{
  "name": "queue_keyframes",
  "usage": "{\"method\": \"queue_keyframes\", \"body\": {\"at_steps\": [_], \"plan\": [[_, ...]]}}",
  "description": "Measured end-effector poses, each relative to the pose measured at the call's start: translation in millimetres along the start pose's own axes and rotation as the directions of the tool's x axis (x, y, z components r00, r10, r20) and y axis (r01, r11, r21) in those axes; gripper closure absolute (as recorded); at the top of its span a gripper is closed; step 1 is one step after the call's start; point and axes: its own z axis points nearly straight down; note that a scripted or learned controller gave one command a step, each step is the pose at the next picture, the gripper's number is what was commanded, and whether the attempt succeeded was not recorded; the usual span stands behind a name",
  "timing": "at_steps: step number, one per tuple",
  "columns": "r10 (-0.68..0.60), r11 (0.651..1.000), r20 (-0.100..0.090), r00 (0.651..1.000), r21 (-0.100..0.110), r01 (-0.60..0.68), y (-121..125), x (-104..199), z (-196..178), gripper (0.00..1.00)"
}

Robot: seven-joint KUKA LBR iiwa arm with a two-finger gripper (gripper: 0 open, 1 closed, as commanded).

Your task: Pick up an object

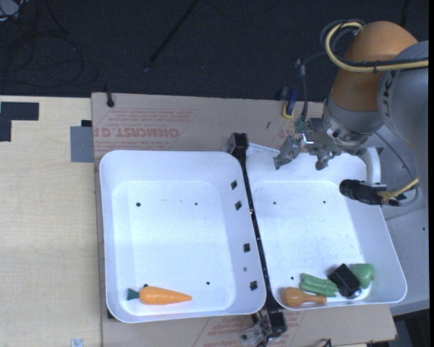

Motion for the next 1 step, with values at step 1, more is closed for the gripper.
{"method": "queue_keyframes", "body": {"at_steps": [1], "plan": [[-0.009, 1.000, -0.004, 1.000, -0.006, 0.009, 1.2, 50.3, -106.3, 0.00]]}}
